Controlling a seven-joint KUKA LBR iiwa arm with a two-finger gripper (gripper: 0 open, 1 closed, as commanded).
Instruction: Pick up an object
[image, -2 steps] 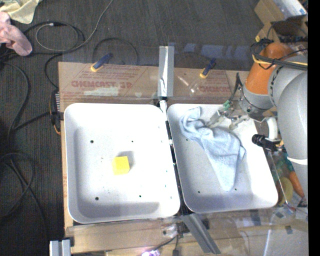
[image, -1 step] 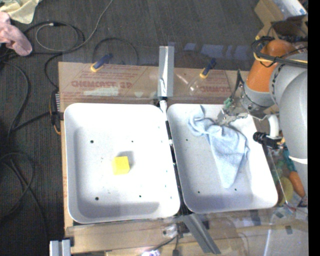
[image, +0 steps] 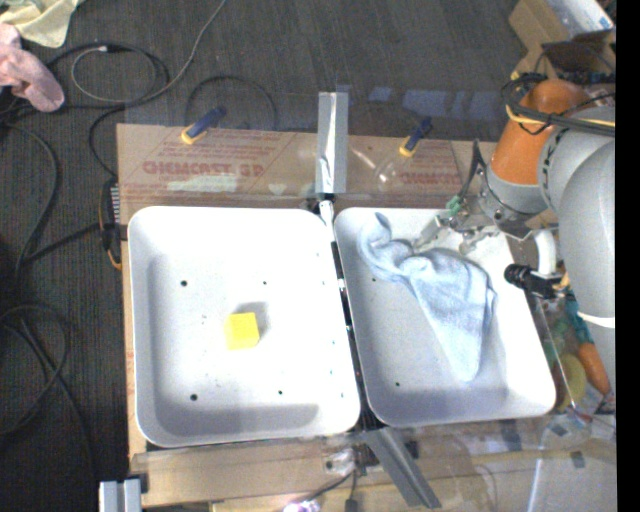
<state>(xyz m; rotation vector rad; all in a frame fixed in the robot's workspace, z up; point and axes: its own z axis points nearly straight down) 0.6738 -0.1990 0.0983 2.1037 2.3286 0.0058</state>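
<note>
Two shallow white plastic bins are seen side by side on the bench. At the centre of the left bin (image: 160, 250) a small yellow cube (image: 243, 331) lies alone. Across the right bin (image: 520, 390) a crumpled pale blue-white cloth (image: 445, 300) is spread from upper left to lower middle. At the cloth's upper right edge, the two-finger gripper (image: 455, 228) of the grey arm w/ orange band (image: 525, 140) is placed low, approx. touching the fabric. Its fingers look spread somewhat; nothing is seen held between them.
</note>
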